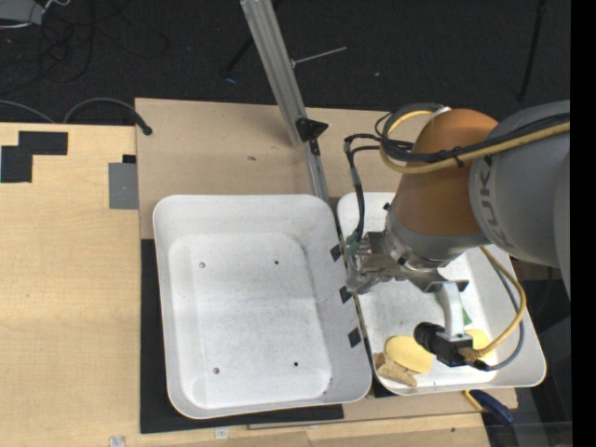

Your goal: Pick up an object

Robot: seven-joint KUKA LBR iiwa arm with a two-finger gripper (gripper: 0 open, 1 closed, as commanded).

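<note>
Bin layout, arm over right bin

I see the arm (466,194) above the right bin (521,366); objects (410,354) lie at its near end, left bin (247,305) beside.

We had one fixed camera mounted above the light wooden bench (84,277), looking down at a slant from the bench's near edge toward the dark floor beyond its far edge. It stood far enough back to take in both shallow white plastic bins, the left bin (177,222) whole and the right bin (526,366) partly covered by the grey arm with the orange band (466,194) reaching in from the right.
</note>
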